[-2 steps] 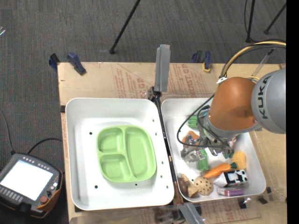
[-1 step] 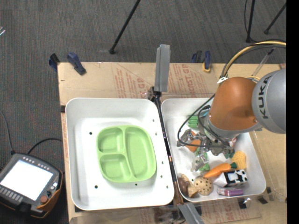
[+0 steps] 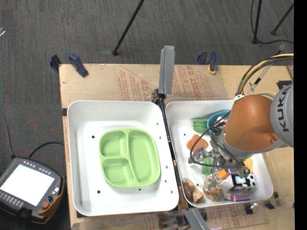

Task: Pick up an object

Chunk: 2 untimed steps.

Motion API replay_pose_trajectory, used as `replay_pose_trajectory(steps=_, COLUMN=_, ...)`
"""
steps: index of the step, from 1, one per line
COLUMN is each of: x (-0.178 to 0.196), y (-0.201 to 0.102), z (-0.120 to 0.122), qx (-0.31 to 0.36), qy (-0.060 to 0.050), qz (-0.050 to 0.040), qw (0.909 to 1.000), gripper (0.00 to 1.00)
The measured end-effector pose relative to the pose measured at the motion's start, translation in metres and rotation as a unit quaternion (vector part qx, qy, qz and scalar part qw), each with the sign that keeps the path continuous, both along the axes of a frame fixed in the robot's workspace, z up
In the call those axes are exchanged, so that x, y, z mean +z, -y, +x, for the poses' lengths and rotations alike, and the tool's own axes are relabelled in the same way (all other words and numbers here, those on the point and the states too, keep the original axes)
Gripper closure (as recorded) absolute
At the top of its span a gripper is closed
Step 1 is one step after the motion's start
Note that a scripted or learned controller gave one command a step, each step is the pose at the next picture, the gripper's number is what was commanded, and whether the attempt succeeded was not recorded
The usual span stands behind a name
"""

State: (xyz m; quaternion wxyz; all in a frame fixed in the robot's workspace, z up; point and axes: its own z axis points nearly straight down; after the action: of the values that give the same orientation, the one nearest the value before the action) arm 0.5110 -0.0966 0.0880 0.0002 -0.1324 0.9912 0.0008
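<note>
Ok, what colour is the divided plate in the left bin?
Light green: the divided plate, seen clearly in the camera view.

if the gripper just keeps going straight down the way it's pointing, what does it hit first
Probably the tan cookie-like piece lying right below the gripper in the right bin, though depth is hard to judge from this slanted view.

Both bins are plain white: the left bin (image 3: pixel 81 123) carries a pale green divided plate (image 3: pixel 129 157), and the right bin (image 3: pixel 180 114) holds a jumble of green, teal and orange pieces toward its far edge. Near its front edge lie a brown lump (image 3: pixel 193 190), a speckled tan piece (image 3: pixel 214 192), a black-and-white patched toy (image 3: pixel 241 180) and a purple-and-white item (image 3: pixel 237 196). The arm (image 3: pixel 249 126) shows an orange band with grey above it, over a tan bench (image 3: pixel 124 80) printed with faded red lettering.
</note>
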Motion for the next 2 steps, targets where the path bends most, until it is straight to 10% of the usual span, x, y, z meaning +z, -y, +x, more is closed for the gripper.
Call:
replay_pose_trajectory(steps=1, x=0.01, y=-0.003, z=0.001, qx=0.002, qy=0.001, qz=0.0009, qw=1.0, gripper=1.0)
replay_pose_trajectory(steps=2, x=-0.001, y=-0.006, z=-0.011, qx=-0.154, qy=-0.002, qz=-0.0001, qw=0.9881, gripper=1.0)
